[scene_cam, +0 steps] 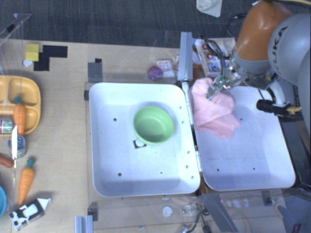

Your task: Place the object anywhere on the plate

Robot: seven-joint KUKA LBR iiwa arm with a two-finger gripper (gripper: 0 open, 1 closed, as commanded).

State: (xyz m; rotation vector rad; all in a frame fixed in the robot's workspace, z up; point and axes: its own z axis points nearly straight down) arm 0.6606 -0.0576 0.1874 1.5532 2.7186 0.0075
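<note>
The claw sits over the upper left corner of the right bin, its tips pressed into the top of a crumpled pink cloth that is bunched against the divider between the bins; whether the tips are closed on the fabric or merely touching it cannot be told from this angle. The green plate, round and bowl-like, lies in the middle of the left bin, well apart from the cloth. On the worktop to the far left rest a yellow tray and toy carrots.
</note>
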